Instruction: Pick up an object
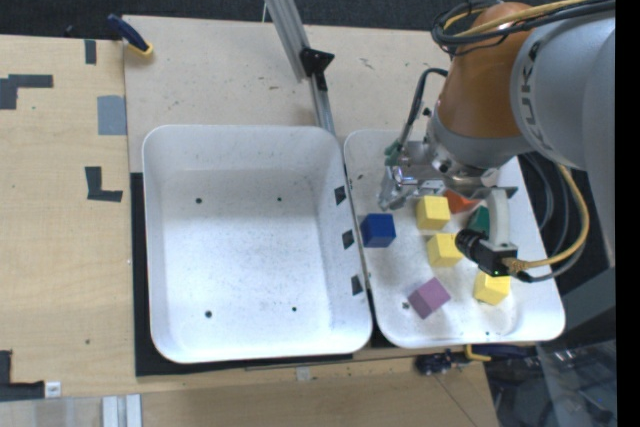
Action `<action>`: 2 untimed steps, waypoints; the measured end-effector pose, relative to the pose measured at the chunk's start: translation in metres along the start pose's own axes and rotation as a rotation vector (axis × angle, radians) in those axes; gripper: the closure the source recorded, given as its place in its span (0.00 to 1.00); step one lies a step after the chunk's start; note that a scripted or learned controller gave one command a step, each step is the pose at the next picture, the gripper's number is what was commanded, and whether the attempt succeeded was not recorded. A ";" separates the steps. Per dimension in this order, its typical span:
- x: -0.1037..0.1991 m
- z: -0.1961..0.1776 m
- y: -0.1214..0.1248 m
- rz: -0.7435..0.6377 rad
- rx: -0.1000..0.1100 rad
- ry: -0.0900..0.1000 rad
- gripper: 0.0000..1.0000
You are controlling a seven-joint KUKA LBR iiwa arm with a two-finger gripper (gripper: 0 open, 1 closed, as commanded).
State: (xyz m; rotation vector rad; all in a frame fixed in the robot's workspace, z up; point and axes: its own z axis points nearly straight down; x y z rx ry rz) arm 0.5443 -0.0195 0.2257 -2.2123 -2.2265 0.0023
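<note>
1. A big white bin (250,245) sits on the left side of the bench.
2. A silver metal pole (285,10) leans in from twelve o'clock, with a black clip (316,62) on it.
3. A blue and yellow clamp (130,35) lies at ten o'clock.
4. Dark tape pieces (100,183) and one grey tape patch (112,115) stick to the wooden bench (60,265) at nine o'clock.

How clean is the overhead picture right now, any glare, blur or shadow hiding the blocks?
Camera view: lighting is even, with no harsh glare on the white bins. The blue block, purple block and yellow blocks are reasonably sharp, with soft shadows. The arm covers part of the right bin, and the gripper looks cluttered and hard to read.
</note>
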 end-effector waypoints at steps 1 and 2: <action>0.052 0.010 0.018 -0.001 -0.001 0.000 1.00; 0.093 0.005 0.039 0.000 -0.003 0.001 1.00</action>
